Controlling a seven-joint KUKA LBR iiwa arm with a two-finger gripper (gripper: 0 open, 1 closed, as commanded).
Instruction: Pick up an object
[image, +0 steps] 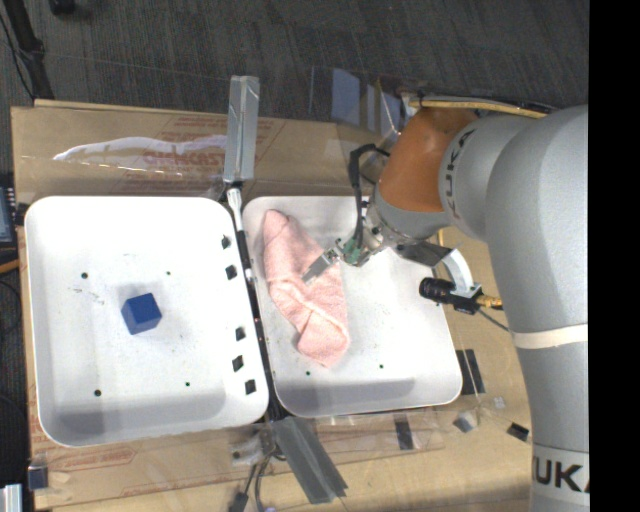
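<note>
Now the end effector (335, 257) sits low in the right bin (420, 370), its tip at the right edge of the pink cloth (303, 290). Whether it is spread or pressed together I cannot tell, and nothing shows clamped in it. The cloth lies crumpled along that bin's left side, running from the far wall toward the near one. It looks soft, light and limp, so it should sag and drape once lifted. A raised fold near the middle seems the best place to pinch. A blue cube (141, 312) rests in the left bin (60, 400).
</note>
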